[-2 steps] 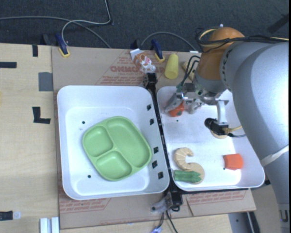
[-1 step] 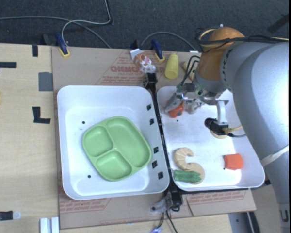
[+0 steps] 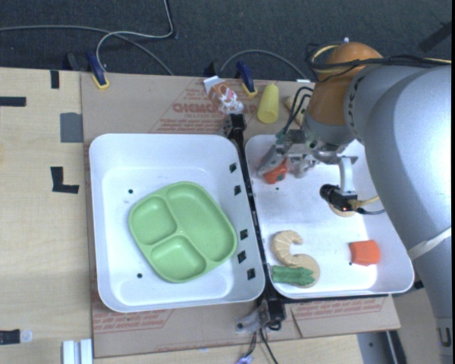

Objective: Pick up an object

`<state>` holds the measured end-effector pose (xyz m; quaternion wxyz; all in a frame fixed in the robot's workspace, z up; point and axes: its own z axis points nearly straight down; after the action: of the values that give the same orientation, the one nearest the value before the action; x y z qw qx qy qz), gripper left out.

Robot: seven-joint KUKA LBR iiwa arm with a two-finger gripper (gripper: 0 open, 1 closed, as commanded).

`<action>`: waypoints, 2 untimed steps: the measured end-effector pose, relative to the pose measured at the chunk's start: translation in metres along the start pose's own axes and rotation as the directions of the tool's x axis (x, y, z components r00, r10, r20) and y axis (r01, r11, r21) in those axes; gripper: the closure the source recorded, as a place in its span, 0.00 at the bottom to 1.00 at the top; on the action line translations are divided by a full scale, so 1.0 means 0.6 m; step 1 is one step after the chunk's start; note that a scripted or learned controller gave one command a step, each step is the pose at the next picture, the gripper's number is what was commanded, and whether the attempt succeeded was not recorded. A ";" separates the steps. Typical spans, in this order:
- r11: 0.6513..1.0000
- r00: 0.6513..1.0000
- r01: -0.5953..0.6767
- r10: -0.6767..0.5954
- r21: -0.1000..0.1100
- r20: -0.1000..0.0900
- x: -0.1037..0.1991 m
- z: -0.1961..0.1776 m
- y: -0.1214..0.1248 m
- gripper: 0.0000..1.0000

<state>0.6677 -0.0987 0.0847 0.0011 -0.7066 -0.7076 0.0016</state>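
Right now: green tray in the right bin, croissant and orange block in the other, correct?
Not quite. The camera view shows the green tray in the left bin, not the right. The croissant and orange block are in the other, the right bin.

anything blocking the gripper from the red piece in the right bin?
Nothing visible. The gripper is right over the red piece at the right bin's upper left corner. The croissant, green piece and orange block lie well away, nearer the front.
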 end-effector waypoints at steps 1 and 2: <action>1.000 1.000 0.000 0.000 0.000 -0.001 -0.004 0.000 0.000 0.00; 1.000 1.000 -0.001 0.001 -0.001 0.001 0.002 0.000 0.000 0.00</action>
<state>0.6678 -0.0974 0.0848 0.0003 -0.7070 -0.7072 0.0016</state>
